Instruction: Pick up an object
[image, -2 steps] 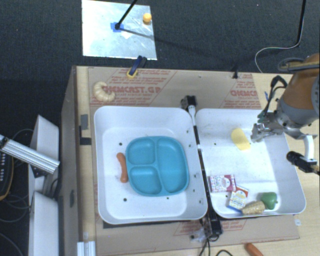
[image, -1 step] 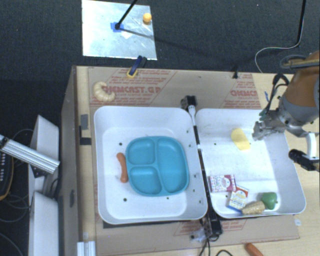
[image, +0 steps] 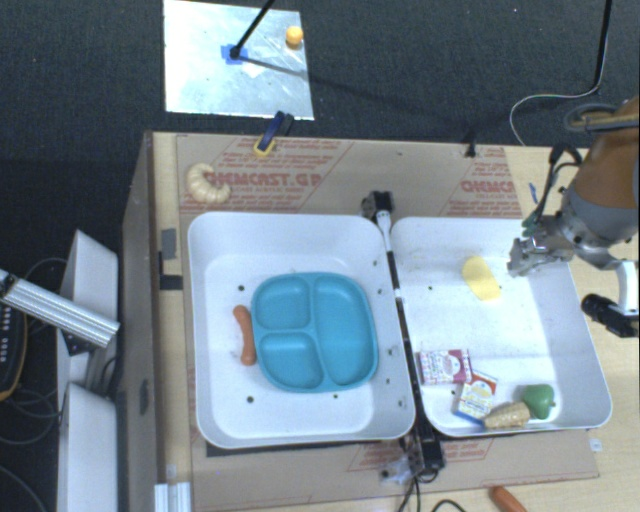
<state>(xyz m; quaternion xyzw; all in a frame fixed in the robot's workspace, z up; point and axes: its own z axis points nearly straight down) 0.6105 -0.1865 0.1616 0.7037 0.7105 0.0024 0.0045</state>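
The right bin (image: 560, 330) holds a yellow block (image: 482, 278) near its upper middle. Along its front lie a red-and-white carton (image: 445, 367), a small blue-and-white packet (image: 474, 399), a beige piece (image: 508, 415) and a green piece (image: 538, 399). My gripper (image: 527, 254) hangs over the right bin's upper right part, just to the right of the yellow block and apart from it. Nothing shows between its fingers.
The left bin (image: 215, 300) holds a blue divided plate (image: 313, 331) and an orange sausage (image: 245, 334) to its left. A beige toy (image: 207, 181) and a blue-yellow clip (image: 271, 135) lie on the cardboard behind the bins. Cables hang beside the arm at the right.
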